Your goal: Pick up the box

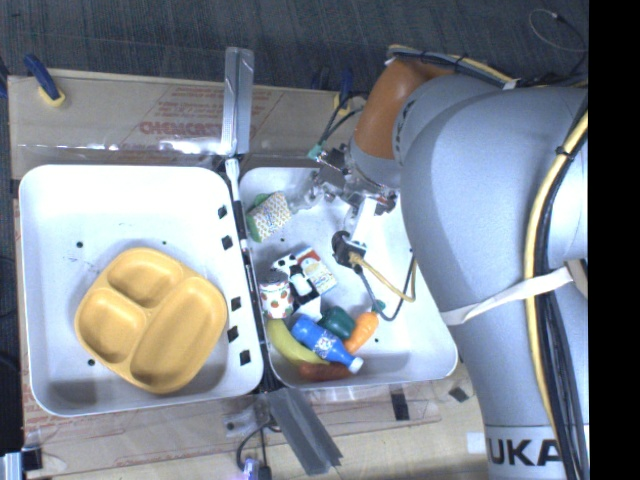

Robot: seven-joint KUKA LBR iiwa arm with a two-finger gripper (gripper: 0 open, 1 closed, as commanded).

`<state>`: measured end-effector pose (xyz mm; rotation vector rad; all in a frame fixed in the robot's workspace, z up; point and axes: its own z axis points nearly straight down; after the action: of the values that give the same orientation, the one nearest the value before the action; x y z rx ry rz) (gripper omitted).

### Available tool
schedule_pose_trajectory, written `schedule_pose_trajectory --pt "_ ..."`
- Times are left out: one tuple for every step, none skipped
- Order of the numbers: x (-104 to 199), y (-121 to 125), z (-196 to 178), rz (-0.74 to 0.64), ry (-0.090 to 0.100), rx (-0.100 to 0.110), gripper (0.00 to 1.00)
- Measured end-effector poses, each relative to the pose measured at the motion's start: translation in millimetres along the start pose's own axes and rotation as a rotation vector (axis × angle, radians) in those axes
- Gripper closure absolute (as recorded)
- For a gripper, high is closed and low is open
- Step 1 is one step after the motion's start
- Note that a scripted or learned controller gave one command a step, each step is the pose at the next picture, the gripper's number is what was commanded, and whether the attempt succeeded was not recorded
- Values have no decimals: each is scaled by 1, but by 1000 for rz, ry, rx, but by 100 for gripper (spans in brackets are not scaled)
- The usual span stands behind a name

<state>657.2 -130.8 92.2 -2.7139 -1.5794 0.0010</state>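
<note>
Cardboard-lined bench, two shallow white bins. Gripper (322,186) over right bin (425,340) far end; grip state unclear. Small red-white printed carton box (318,271) lies near bin centre, well apart from gripper, beside cow-patterned toy (291,268).

The two bins (60,183) are looking like smooth white plastic with a soft sheen. The yellow tray (150,318) is showing as glossy moulded plastic. The arm (490,198) is wearing a smooth, matt grey shell, with an orange band (385,103) that is shining slightly. The box (305,273) is looking like printed card, the blue bottle (322,340) like glossy plastic. The surface (130,108) is showing brown, matt cardboard.
</note>
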Motion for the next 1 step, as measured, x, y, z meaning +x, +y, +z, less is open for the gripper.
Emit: schedule_pose_trajectory --pt "2 -1 -10 -9 -1 3 100"
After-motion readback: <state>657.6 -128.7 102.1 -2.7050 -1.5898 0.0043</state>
